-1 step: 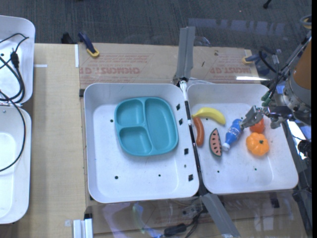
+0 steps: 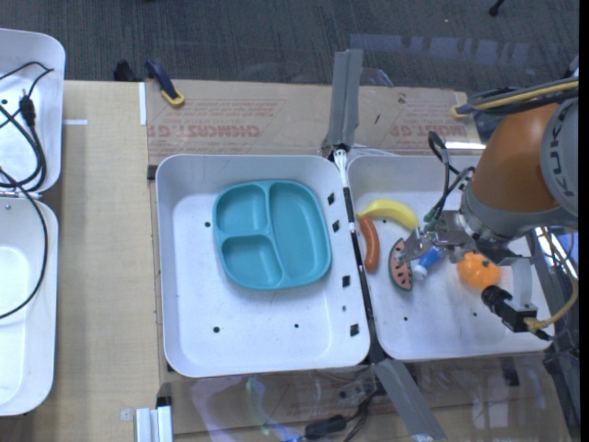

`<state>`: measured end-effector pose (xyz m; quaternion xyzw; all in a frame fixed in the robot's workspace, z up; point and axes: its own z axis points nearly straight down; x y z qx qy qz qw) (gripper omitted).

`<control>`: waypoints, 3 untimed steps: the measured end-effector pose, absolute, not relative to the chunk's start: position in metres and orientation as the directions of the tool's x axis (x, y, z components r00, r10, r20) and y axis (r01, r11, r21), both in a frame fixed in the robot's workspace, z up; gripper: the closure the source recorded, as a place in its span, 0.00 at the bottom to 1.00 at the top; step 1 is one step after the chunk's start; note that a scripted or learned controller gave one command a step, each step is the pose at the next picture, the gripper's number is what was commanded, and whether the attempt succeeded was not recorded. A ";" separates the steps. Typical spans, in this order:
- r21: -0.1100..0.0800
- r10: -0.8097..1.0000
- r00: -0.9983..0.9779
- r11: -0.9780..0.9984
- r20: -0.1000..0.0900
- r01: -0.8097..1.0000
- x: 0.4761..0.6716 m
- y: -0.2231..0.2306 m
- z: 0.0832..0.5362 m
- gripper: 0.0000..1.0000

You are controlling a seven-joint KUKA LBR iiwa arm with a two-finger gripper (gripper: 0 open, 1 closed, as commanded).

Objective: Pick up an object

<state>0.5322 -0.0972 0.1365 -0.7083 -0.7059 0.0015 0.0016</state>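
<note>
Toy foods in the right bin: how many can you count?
4: banana at the back, sausage beside the divider, watermelon slice in front, orange under the arm, which may hide more.

Red lettering printed upside down on cardboard sheet (image 2: 304,118) behind the bins, too blurred to read; partial "KU" on arm (image 2: 563,159).

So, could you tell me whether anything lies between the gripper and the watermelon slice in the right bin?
Nothing visible does. The gripper sits right beside the watermelon slice, with the hot dog and banana off to the far side.
</note>
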 end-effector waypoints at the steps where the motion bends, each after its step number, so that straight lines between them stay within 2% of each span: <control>1: -0.005 1.000 0.004 -0.004 0.000 1.000 0.534 -0.092 0.090 0.00; 2: -0.006 1.000 0.009 -0.009 0.001 1.000 0.534 -0.093 0.099 1.00; 3: -0.003 1.000 -0.001 0.001 -0.001 1.000 0.572 -0.018 0.191 1.00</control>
